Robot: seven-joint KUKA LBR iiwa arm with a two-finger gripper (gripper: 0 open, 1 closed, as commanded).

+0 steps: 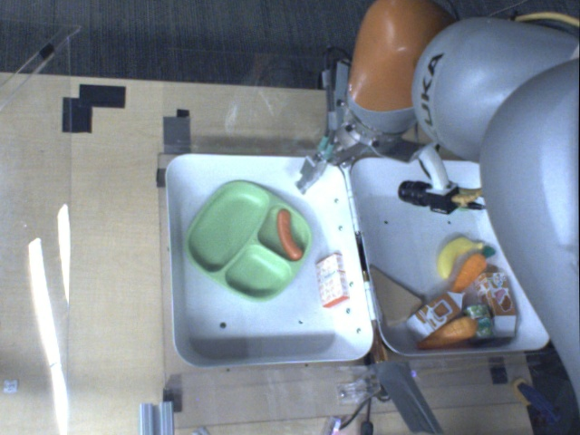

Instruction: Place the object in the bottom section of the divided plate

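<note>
Hot dog (289, 234) lies in plate's (217, 220) 3 o'clock section, long axis 11-to-5. Small carton (332, 279) just beside plate at 4 o'clock. Fingers (311, 172) released, grasping nothing, at plate's 1 o'clock.

— What is on the round green plastic divided plate (237, 234)?

— A small orange-red toy sausage (289, 232). It lies flat in the plate's right section, tilted a little.

— And where is the plate?

— In the left white bin (195, 329), nearer its top edge than its bottom edge. The plate's bottom section (261, 273) has nothing in it.
</note>
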